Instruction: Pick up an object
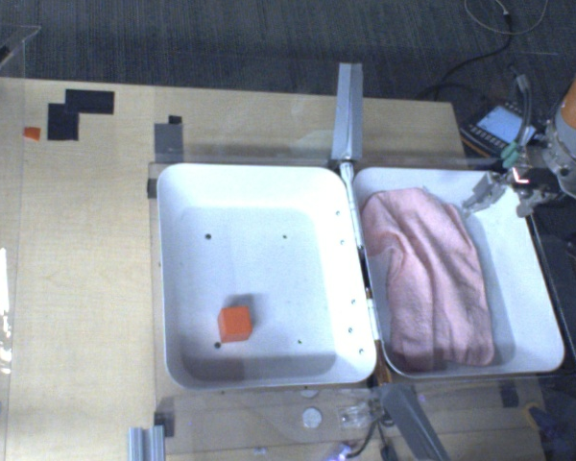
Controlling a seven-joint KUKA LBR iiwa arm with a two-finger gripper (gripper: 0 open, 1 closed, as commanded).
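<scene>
1. The gripper [504, 192] hangs over the far right corner of the right bin [542, 349], its two prongs spread apart and holding nothing.
2. The pink towel [427, 277] fills that bin's left side; soft folds could slip out of a shallow pinch.
3. The orange block [235, 324], left of that bin in the left bin [173, 257], is a long reach.

From my seat I see a pale wooden bench [77, 286] with black tape patches [75, 111] near its far left corner. Beyond it lies dark grey carpet [221, 27], where a thin cable [499, 12] loops at upper right.
</scene>
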